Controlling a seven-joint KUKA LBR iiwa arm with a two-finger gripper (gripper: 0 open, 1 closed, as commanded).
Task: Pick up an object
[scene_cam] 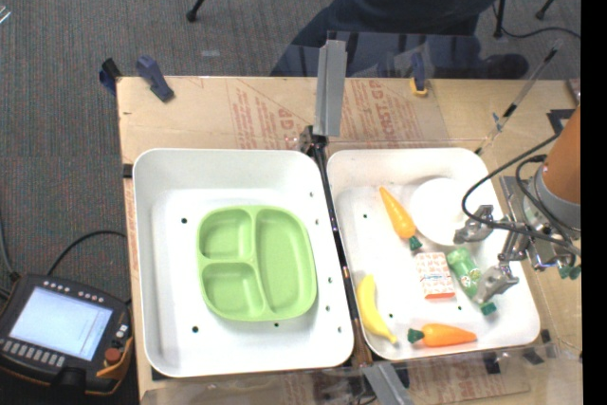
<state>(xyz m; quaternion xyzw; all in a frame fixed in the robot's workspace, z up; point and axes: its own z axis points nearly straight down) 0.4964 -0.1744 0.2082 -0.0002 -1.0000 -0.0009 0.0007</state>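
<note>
Overhead, the single camera looked down at a slant on a table (218, 114) covered with brown cardboard, carrying two shallow white bins side by side. The left bin (152, 194) held a light green divided plate (256, 263) with three compartments, lying flat near its middle. The right bin (375, 168) held all the loose things: a white round plate (438, 204) toward the far side, an orange carrot (397, 212) lying at a slant just left of that plate, a small white and red carton (434, 275) near the middle, a yellow banana (372, 308) along the left wall, and a second carrot (443, 334) lying near the front wall. A green bottle (465, 268) lay just right of the carton, tilted toward the front right corner.

The arm came in from the right, with its orange band visible at the edge. The hand (486, 253) hung low over the right side of the right bin, its two fingers spread, one fingertip (472, 230) beside the white plate's rim and the other near the bottle's lower end, so that the bottle lay between them. Whether either finger touched the bottle could not be told. A black cable looped above the hand. On the floor left of the table sat a teach pendant (62, 322) with a lit screen.
</note>
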